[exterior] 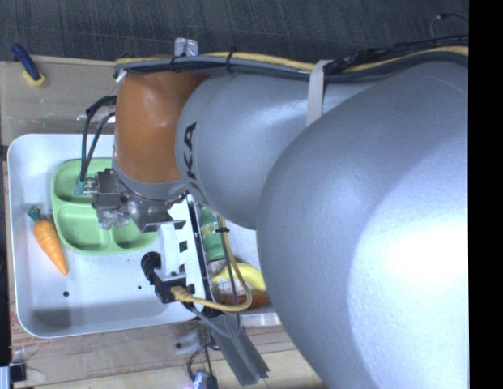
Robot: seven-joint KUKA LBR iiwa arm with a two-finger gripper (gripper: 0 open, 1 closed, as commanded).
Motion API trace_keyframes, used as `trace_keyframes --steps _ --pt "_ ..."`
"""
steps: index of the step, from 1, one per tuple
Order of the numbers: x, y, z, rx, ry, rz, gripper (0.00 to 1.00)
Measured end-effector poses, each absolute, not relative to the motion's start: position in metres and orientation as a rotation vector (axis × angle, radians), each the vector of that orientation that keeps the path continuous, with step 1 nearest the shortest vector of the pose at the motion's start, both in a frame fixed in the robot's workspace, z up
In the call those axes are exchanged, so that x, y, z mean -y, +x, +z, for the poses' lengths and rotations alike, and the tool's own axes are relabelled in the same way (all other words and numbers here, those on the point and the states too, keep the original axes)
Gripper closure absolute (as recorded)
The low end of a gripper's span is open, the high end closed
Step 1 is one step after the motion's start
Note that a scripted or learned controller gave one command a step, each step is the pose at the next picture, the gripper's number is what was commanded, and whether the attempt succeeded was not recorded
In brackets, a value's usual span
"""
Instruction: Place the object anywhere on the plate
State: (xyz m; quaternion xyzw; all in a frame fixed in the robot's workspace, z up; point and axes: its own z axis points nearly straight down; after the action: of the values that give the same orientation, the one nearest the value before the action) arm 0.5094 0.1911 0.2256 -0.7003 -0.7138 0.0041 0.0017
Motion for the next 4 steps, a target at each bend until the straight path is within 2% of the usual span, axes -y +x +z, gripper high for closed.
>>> trace_keyframes --steps 1,2,3,4 --pt "-0.173 0.514 0.206 2.003 -2.415 0.016 1.0" --pt "-0.21 0.537 0.202 2.045 -2.382 0.01 1.0" --pt "-0.21 0.537 0.202 2.045 -2.382 0.01 0.0" --pt "-0.211 0.537 0.209 2.052 -2.372 0.02 1.0"
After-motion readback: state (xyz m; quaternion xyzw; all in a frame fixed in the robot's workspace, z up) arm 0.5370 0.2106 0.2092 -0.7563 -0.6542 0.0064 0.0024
